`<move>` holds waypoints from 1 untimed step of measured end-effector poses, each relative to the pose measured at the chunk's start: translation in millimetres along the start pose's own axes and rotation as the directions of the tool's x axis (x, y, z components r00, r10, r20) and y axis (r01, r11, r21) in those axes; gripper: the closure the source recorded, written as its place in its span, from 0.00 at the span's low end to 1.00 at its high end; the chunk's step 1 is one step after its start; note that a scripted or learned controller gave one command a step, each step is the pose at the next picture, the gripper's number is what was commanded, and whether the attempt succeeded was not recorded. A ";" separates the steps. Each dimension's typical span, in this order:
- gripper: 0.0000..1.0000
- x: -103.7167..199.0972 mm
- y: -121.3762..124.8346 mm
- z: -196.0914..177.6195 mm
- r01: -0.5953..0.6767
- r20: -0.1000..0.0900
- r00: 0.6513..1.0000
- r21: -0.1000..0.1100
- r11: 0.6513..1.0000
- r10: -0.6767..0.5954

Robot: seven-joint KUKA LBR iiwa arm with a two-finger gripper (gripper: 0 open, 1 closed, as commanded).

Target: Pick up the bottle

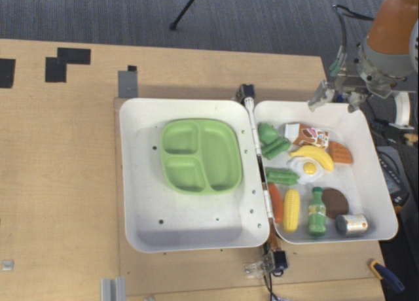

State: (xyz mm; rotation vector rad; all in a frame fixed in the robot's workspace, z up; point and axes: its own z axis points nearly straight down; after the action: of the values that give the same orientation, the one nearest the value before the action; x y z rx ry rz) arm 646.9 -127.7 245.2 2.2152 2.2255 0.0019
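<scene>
A green bottle (317, 212) is seen standing in the right-hand white bin (375, 162), close to that bin's near edge and roughly midway along it. A yellow corn cob (291, 209) is placed just to its left, and an orange carrot (275, 203) is laid beyond the cob against the bin's left wall. A brown rounded piece (336, 201) is found just to the right of the bottle, and a silver can (352, 225) is laid on its side in the bin's near right corner. A banana (313, 156), a fried egg (309, 168), green vegetables (272, 141) and a printed packet (309, 136) are gathered toward the far half of the same bin. In the left-hand bin (141, 182), a green divided plate (200, 156) is set near the centre. The gripper (336, 99) is held over the far right corner of the right-hand bin, just at its rim, well apart from the bottle, and the orange band (393, 23) of the arm is seen above it. Two finger ends can be made out set apart from one another, with nothing between them, so the gripper is taken to be spread.
</scene>
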 end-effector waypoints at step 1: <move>1.00 0.8 1.2 -11.2 0.004 0.001 1.000 -0.004 1.000 -0.004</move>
State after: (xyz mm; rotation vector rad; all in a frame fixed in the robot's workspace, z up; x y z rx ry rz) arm 648.1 -126.9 256.5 2.2079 2.2281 0.0056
